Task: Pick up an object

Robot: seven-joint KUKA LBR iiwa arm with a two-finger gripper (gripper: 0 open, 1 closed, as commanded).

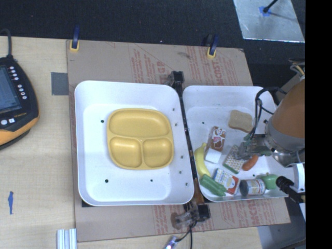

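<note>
- Carrot (250,163) lies in the crowded right bin (207,95), touching the gripper (249,148).
- Gripper opening: I cannot tell.
- Risk: neighbours block the grasp, so it may slip.

Teach pendant (15,105), yellow clamps (75,41)

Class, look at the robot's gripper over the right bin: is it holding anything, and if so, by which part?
It cannot be told. The gripper sits low among the items in the right bin, near an orange carrot, but no grasp is visible.
</note>
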